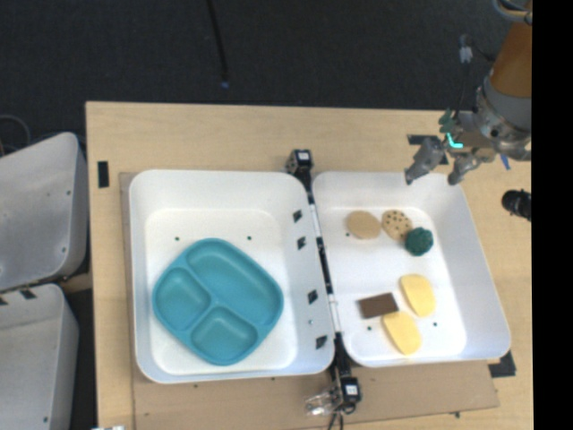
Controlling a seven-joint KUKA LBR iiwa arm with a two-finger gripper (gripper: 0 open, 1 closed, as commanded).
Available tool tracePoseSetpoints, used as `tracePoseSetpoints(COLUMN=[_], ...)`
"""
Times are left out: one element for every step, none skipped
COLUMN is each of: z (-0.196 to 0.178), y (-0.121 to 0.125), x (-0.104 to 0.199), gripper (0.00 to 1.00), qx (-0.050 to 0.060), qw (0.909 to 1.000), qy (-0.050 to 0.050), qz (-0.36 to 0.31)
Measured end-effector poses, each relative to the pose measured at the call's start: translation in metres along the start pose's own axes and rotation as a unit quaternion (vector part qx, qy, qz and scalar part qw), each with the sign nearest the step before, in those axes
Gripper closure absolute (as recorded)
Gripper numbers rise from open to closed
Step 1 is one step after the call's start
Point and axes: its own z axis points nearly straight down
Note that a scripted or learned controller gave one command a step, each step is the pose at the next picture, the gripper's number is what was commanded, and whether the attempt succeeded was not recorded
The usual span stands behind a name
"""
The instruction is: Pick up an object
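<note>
Wooden bench (197, 137), two white bins (143, 240), dark floor behind; claw (435, 167) spread open, holding nothing.

Below the pincer (437, 164), in the right bin (479, 267): tan cookie (363, 225), speckled cookie (396, 221), green ball (418, 240), brown block (377, 305), two yellow pieces (417, 295).

The arm (512, 56) is cut off at the right edge, so most of it is out of sight. A dark thing (516, 203) on the table (224, 124) by the right bin (466, 240) is cut off too. The brown block (377, 306) is too small to name.
</note>
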Motion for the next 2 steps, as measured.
tracePoseSetpoints(z=[-0.001,0.061], y=[0.000,0.004], x=[0.000,-0.005], gripper=[0.00,0.00], qx=[-0.001,0.002], qw=[1.0000,1.0000], qy=[0.000,-0.001], qz=[0.000,0.001])
